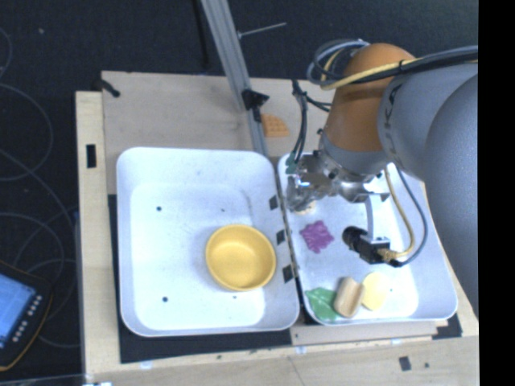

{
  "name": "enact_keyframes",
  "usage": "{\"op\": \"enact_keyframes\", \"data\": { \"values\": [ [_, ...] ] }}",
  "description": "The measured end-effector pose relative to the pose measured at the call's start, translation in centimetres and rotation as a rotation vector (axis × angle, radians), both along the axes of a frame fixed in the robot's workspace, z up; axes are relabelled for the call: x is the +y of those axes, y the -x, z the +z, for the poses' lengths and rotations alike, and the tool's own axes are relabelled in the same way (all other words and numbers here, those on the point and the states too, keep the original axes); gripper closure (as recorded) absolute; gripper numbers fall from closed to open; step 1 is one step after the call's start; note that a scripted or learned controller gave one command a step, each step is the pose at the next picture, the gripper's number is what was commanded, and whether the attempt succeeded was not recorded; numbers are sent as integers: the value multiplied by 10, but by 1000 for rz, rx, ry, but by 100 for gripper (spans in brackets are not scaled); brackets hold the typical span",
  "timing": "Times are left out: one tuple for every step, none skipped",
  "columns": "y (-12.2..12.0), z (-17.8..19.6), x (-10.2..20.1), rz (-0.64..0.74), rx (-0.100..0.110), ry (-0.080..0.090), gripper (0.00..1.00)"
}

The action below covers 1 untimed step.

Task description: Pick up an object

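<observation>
My gripper (302,199) hangs over the upper left part of the right bin (430,284), near the wall between the bins. The orange band and grey arm above it cover much of that bin. A purple knobbly object (317,236) lies just below the gripper, apart from it. Along the bin's front edge lie a green piece (321,300), a tan cylinder (348,297) and a pale yellow round object (375,291). A yellow bowl (239,256) sits in the left bin (161,215). I see nothing held in the gripper.
A grey metal post (229,55) slants up from behind the bins. A small orange waffle-like piece (273,126) lies on the bench behind them. A black fitting with cables (366,244) hangs from the wrist over the right bin.
</observation>
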State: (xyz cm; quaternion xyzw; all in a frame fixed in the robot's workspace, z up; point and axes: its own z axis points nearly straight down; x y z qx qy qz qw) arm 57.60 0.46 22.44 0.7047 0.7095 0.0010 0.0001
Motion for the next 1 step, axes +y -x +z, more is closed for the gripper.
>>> {"op": "enact_keyframes", "data": {
  "values": [
    [-26, 18, 46, 0, -2, 0, 100]
  ]
}}
